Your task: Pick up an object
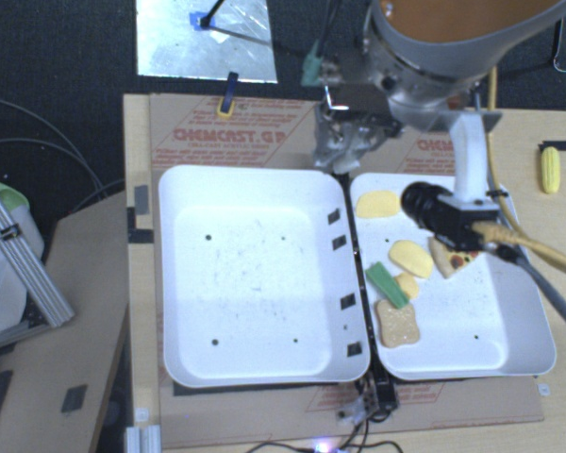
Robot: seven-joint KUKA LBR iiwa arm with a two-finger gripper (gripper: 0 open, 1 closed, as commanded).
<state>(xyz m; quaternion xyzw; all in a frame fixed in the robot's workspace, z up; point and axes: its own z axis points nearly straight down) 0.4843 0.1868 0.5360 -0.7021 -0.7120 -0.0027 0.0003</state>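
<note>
Gripper [341, 161] hangs at upper centre of the frame, over the far rims where the two bins meet. Released or clenched, we cannot tell. We see nothing in its grasp.

Candidates all lie in the left half of the right bin [519, 347]:
- a yellow oval [377, 204] at top, apart from the rest
- lower down, a yellow wedge [410, 255]
- a green block [384, 282] slanting beside a smaller yellow piece [410, 288]
- a tan toast-shaped slab [397, 325] just below the block
- a tan wedge [450, 260] with red flecks

All look like smooth, flat toy food lying low on the bin's glossy white floor.

We judge the oval the best pick, being nearest the gripper, isolated and round-edged. Come straight down, centred, and close across its short axis. Mind the bin wall just beside it. The cluster below risks a double grab.
</note>
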